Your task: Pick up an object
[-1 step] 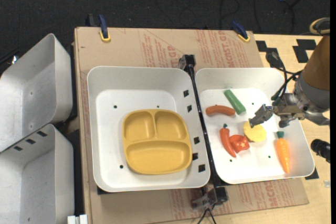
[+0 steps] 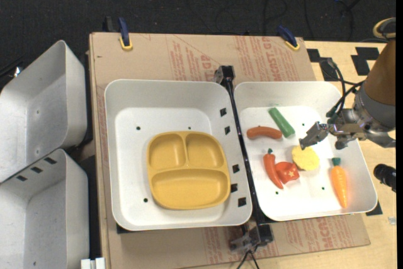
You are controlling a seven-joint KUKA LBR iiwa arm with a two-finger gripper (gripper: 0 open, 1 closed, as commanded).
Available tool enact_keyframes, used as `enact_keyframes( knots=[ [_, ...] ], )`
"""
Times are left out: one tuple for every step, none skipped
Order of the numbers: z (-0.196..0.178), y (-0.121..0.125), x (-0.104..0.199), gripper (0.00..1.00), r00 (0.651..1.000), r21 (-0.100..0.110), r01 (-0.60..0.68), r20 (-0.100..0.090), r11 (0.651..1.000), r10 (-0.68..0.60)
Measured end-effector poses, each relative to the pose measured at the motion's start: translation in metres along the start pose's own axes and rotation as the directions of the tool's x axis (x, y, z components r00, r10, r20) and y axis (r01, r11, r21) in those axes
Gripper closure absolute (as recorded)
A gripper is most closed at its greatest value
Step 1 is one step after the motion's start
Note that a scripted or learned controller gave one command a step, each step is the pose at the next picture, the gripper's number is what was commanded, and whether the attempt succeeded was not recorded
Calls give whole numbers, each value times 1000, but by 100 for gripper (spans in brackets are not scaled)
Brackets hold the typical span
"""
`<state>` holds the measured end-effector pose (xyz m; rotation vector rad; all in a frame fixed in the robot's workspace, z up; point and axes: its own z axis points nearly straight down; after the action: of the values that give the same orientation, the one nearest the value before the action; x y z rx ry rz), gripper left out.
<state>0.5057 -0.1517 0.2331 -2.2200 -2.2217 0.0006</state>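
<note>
The right bin (image 2: 296, 210) holds several toy foods: a green stick (image 2: 281, 121), an orange-red sausage (image 2: 264, 132), a red pepper (image 2: 280, 171), a yellow round piece (image 2: 306, 159) and an orange carrot (image 2: 339, 183). My gripper (image 2: 327, 137) hangs over the right bin's right half, just above and to the right of the yellow piece. Its fingers are spread: the left fingertip (image 2: 312, 135) is near the yellow piece's upper edge and the other is above the carrot's top. Nothing sits between them.
A yellow divided plate (image 2: 187, 169) lies in the left bin (image 2: 119, 135). A black divider with clips (image 2: 236, 135) runs between the bins. Two white tubs (image 2: 38, 110) stand off the bench at left. Cables trail from the wrist at right.
</note>
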Motion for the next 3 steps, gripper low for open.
enact_keyframes(
  knots=[
    [53,-4,-10,0,1000,5,-3,-1,1000,3],
    [116,-8,-14,0,1000,5,-3,-1,1000,3],
    [136,-4,-13,0,1000,-6,-1,-5,1000,1]
  ],
)
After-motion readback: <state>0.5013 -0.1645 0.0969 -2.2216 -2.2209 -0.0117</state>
